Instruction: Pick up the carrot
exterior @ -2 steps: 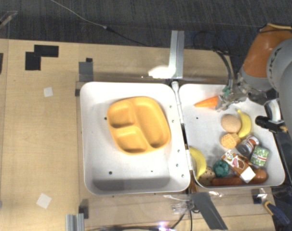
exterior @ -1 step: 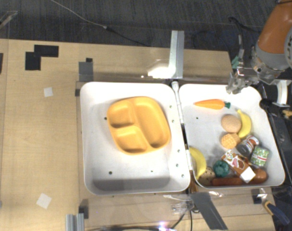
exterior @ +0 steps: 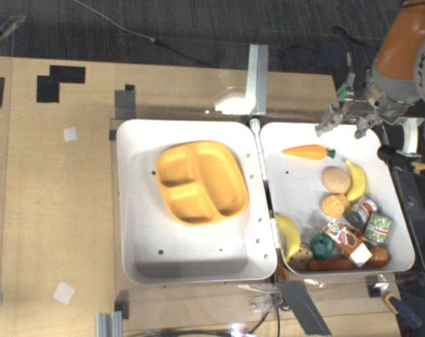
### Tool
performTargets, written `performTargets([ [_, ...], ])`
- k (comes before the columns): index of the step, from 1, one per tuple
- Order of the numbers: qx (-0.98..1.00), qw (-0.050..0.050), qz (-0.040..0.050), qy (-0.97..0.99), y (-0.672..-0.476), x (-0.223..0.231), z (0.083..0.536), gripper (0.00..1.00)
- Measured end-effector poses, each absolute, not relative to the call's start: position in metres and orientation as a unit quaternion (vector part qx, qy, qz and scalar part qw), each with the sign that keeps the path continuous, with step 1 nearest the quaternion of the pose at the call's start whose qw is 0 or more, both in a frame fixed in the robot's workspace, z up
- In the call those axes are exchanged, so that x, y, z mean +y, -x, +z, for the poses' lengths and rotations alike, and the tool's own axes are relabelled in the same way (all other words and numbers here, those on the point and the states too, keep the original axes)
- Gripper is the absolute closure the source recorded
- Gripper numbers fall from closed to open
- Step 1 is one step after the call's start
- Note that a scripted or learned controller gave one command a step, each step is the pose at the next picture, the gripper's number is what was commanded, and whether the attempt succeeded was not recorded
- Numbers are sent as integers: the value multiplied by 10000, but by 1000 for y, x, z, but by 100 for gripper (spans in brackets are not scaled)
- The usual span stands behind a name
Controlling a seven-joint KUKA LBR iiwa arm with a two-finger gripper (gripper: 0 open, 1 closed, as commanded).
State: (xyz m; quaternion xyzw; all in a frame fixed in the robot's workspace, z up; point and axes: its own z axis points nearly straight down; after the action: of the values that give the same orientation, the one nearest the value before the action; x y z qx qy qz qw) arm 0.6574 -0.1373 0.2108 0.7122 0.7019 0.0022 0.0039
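Camera view: The worktop (exterior: 51, 209) carried two shallow white bins side by side. The left bin (exterior: 139, 209) held a yellow divided plate (exterior: 198, 181). The right bin (exterior: 297, 181) held the carrot (exterior: 305, 152), which lay on its side near the bin's far edge, orange body pointing toward the divider and green stub toward the arm. The carrot lay apart from the other items, which were clustered in the near half of the bin: two round biscuits (exterior: 335, 192), a banana (exterior: 357, 180), a second banana (exterior: 289, 234), small cans (exterior: 370, 220) and a sausage (exterior: 332, 264).

The arm (exterior: 405, 48) reached in from the right. The pincer (exterior: 344, 123) hovered over the far edge of the right bin, just beyond and to the right of the carrot, without touching it. Its fingers stood apart, with nothing between them.

Task progress, as judged: the approach was partly done; the pick was not yet begun. Remaining steps: align the pincer over the carrot's body, descend, close across its narrow width, and lift
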Motion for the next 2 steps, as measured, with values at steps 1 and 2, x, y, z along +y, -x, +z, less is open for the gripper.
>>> performTargets([
  [1, 7369, 76, 48, -6760, -666, -123, 102, 0],
  [2, 6850, 31, 24, -7286, -671, -145, 88, 0],
])
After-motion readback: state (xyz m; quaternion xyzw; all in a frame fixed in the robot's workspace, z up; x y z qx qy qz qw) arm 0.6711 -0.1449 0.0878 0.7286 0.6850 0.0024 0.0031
